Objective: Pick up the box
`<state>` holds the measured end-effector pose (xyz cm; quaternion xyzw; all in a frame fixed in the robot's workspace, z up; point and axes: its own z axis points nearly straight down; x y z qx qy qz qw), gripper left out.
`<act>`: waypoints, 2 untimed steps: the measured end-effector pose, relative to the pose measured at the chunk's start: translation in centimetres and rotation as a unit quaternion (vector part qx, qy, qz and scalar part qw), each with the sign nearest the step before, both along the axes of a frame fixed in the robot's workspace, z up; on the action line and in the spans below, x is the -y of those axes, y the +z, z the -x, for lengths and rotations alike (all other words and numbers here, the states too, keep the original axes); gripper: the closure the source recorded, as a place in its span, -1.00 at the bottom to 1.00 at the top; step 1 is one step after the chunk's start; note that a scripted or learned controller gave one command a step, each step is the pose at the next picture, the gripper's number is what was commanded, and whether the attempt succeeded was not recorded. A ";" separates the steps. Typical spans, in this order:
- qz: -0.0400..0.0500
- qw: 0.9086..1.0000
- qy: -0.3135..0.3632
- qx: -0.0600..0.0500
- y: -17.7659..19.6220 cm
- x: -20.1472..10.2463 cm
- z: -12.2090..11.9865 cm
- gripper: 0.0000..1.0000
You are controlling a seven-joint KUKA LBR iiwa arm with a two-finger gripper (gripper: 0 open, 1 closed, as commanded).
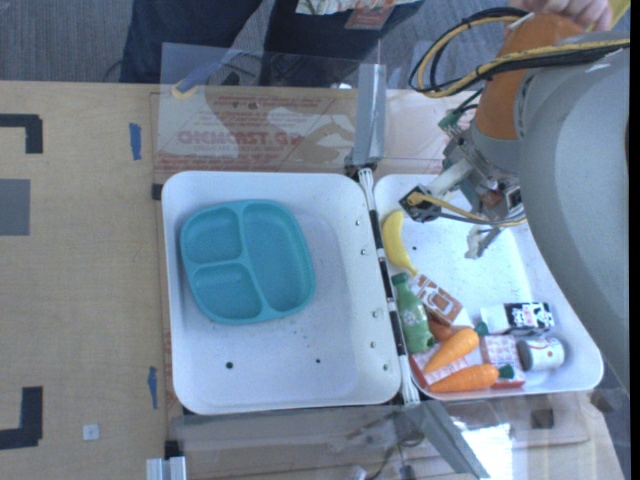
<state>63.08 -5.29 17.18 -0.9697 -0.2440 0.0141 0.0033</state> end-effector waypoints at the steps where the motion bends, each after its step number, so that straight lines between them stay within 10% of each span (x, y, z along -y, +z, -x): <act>1: -0.001 0.999 -0.043 0.002 -0.2 -1.6 -2.3 -1.00; 2: 0.001 0.999 -0.051 0.007 0.5 -1.5 2.2 -1.00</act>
